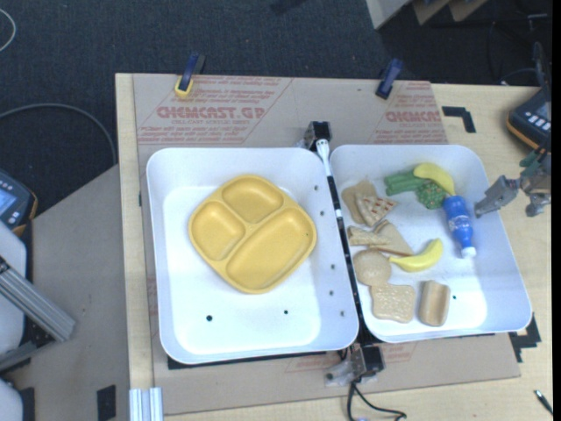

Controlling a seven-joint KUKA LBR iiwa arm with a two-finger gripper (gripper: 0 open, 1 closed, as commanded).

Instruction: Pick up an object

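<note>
Little of the gripper (515, 195) is clear at the frame's right edge, over the right bin's (500, 310) rim; I cannot tell how it is set. A yellow divided plate (252, 231) lies in the left bin (166, 261). Just left of the gripper, apart, lies a blue bottle (458, 223), with bananas (419, 258), broccoli (429, 195) and crackers (392, 302) nearby.

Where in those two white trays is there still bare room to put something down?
The left bin has bare floor all around the yellow divided plate, widest along its near edge. The right bin is crowded on its left half with crackers and bananas; its free strip lies right of the blue bottle, near the gripper.
</note>
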